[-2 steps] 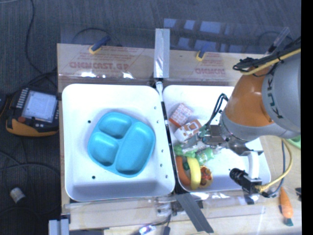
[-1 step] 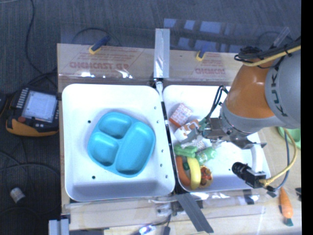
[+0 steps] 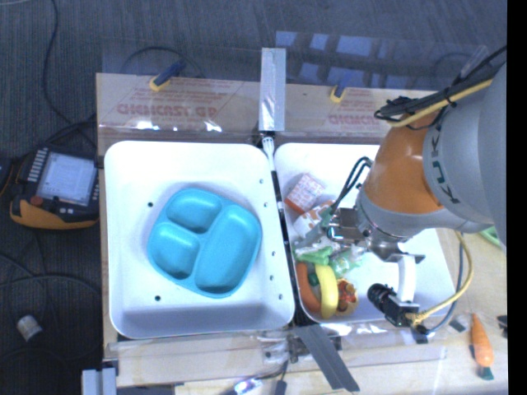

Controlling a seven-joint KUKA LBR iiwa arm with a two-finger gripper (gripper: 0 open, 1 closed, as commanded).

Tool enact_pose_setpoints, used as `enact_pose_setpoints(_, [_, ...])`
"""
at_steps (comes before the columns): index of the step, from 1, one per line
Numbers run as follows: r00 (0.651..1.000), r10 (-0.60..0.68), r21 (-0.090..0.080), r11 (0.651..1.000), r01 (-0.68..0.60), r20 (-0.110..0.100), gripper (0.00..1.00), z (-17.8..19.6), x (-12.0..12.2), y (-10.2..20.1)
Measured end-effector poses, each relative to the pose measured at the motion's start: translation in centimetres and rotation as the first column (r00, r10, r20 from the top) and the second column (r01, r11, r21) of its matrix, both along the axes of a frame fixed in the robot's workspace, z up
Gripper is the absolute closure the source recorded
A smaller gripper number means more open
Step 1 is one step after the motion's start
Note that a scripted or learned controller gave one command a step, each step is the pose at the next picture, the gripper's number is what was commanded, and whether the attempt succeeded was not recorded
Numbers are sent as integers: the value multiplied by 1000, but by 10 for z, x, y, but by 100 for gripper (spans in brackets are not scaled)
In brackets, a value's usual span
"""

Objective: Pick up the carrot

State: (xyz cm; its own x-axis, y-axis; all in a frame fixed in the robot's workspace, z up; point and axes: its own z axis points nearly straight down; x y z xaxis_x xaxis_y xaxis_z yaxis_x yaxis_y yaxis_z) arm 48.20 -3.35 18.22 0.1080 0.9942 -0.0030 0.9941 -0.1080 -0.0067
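Hovering low over the clutter just above the banana point(image 3: 327, 290), with the gripper point(image 3: 336, 230) pointing down into a tangle of green and clear wrappers point(image 3: 323, 249). Impossible to tell how far open it is, or whether anything is caught in it, with wrist and litter masking the tip.

Taking the carrot point(image 3: 305, 285) to be the orange stick lying just left of the banana, touching it and pressed toward the bin wall point(image 3: 287, 262). Probably sitting there because the pile is crowding everything into that corner.

Judging the approach as not yet lined up: standing above and slightly right of the banana, not over the stick. Needing a shift down-left past the banana.

Also noting an orange piece point(image 3: 481, 346) far right of the banana, on the bench and possibly a second carrot.
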Motion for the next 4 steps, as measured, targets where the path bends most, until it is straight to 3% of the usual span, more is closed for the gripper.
enact_pose_setpoints(1, [937, -348, -2, 937, 348, 1, 0, 0, 0, 24])
enact_pose_setpoints(2, [840, -543, -4, 839, 543, 2, 0, -59, -1, -67])
enact_pose_setpoints(3, [841, -541, -3, 841, 541, 2, 100, -48, 0, -66])
enact_pose_setpoints(4, [890, -455, 10, 891, 455, 26, 100, -64, 8, -60])
